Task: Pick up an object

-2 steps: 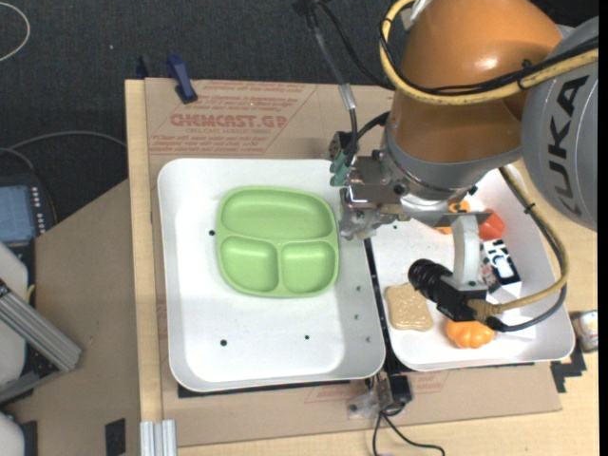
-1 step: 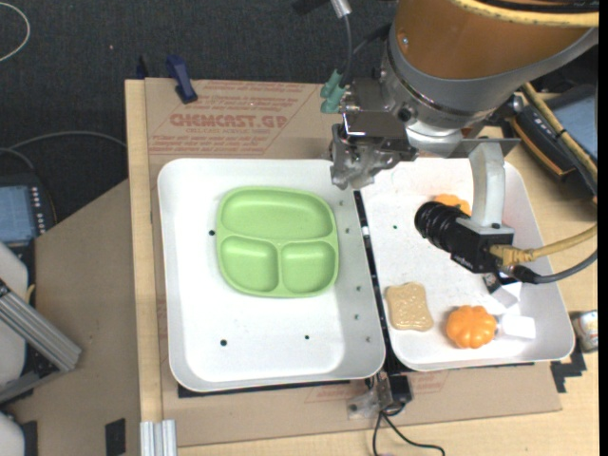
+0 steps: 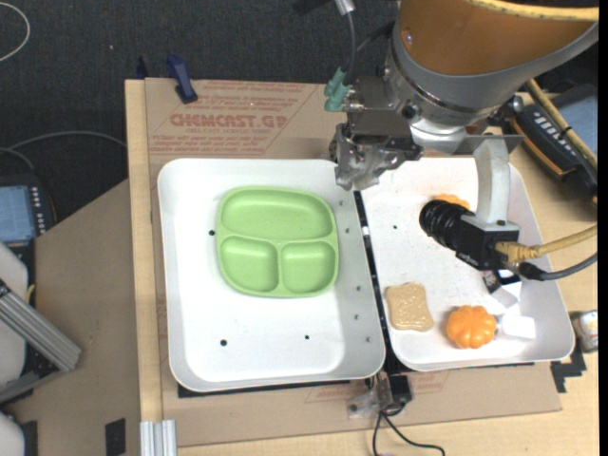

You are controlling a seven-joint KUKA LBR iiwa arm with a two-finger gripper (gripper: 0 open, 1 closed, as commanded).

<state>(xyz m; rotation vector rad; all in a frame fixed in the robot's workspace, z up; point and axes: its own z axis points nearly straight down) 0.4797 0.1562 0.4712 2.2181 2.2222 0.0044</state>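
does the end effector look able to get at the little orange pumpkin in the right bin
Probably yes. The pumpkin lies uncovered near the right bin's near edge, beside the tan cracker but apart from it. The end effector hovers at the far edge; the black camera mount stands between.

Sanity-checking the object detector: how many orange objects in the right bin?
2. An orange pumpkin near the front edge, and an orange object mid-bin, mostly behind the black camera mount. The arm may hide more.

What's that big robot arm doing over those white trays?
It is trying to pick something up. Its gripper hangs over the far end of the wall between the two bins. The left bin holds a green divided plate. The right bin holds a tan cracker-like piece and a small orange pumpkin. Nothing looks grabbed yet.
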